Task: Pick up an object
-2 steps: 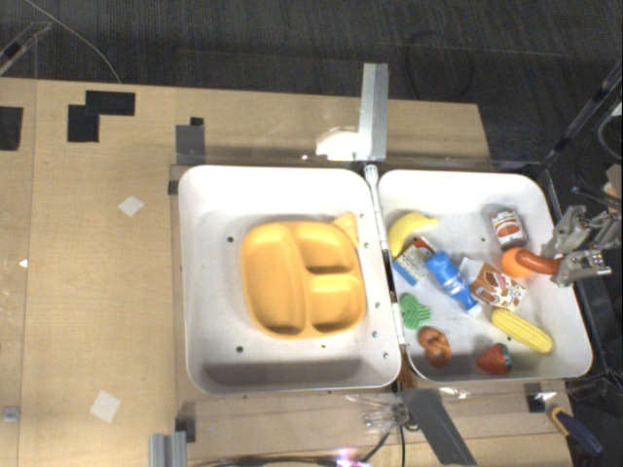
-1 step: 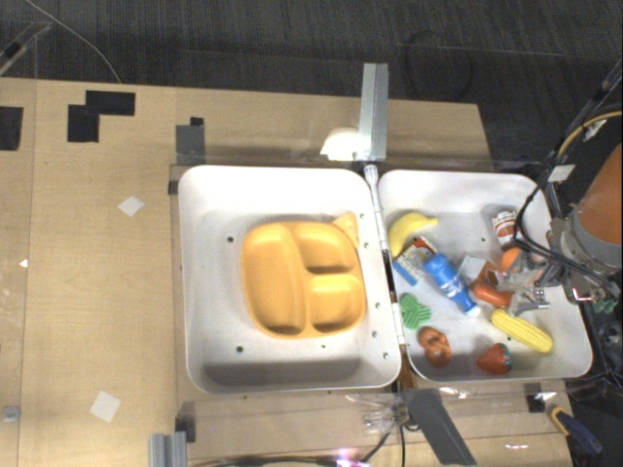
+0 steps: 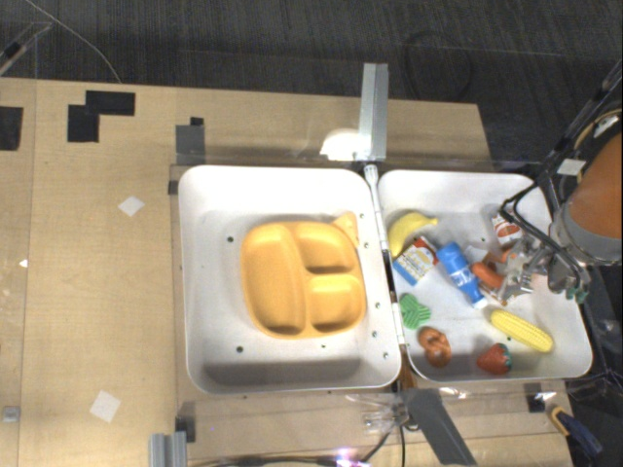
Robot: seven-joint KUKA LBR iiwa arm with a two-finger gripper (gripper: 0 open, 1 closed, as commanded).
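Gripper (image 3: pixel 526 278) low in right bin (image 3: pixel 574 358); cannot tell its opening. Corn cob (image 3: pixel 522 330) just below it, long axis slanting; orange-red piece (image 3: pixel 488 274) beside it, left.

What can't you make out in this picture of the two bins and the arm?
- Gripper, camera view: small and blurred, so its finger state and any hold are unclear.
- Orange item beside the gripper: partly covered, identity unclear.
- Arm: cut off by the right edge.
- Blue packet print: too small to read.
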